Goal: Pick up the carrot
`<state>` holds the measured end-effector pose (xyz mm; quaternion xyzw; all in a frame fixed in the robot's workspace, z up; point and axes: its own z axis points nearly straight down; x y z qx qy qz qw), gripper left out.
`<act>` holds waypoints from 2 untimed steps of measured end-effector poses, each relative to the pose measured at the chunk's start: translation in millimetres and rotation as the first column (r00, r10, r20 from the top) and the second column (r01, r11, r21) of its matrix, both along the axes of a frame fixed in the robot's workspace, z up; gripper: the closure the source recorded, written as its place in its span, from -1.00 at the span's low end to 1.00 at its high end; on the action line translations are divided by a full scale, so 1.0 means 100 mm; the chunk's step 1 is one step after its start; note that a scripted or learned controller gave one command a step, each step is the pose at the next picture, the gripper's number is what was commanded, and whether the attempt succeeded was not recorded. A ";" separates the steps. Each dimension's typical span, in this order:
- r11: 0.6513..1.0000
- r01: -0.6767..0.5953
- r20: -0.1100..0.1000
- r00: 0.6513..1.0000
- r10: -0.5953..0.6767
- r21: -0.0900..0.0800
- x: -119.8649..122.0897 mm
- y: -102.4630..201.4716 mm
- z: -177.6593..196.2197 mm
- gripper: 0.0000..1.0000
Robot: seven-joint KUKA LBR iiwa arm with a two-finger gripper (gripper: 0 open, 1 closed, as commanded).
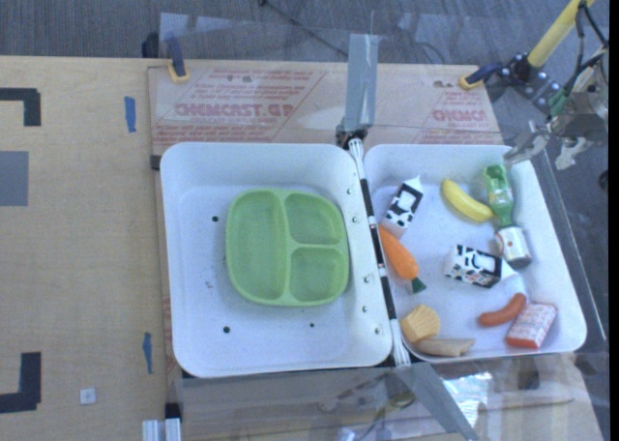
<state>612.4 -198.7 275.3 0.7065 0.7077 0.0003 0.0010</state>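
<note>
Camera view, looking down on both bins. Over in the right-hand shallow white bin (571,286), hard against its left wall: the orange tapered toy carrot (397,255), lying flat and slanted, green stub pointing toward the near edge. Just above its thick end, a black-and-white cow-patterned carton (404,205), close enough to matter. A second cow-patterned carton (474,266) to the carrot's right, apart from it. Below, a yellow cheese wedge (420,322) and a tan bread piece (445,345). Further right, well clear: yellow banana (465,201), green bottle (499,192), silver can (513,246), red sausage (502,309), red-and-white box (533,324).

Left-hand white bin (193,188) carrying a light green divided plate (287,248).

Up at the right bin's far right corner, a grey metal piece, apparently the gripper (553,136), well apart from the carrot. Too small and cluttered there to tell whether wide or narrow. Nothing seen in its hold.

Pick not yet begun, by the look of it. Biggest risk: that wall. Coming down across the carrot could mean striking the bin rim or the divider. Closing along its taper, likely to slip off. Drifting toward the far end, likely to nudge or grab the carton instead.
</note>
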 end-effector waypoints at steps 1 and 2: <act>0.909 0.417 -0.007 0.909 -0.417 0.001 -0.60 0.63 -0.96 -1.00; 0.947 0.320 0.035 0.947 -0.320 -0.001 -0.88 0.93 -1.64 -1.00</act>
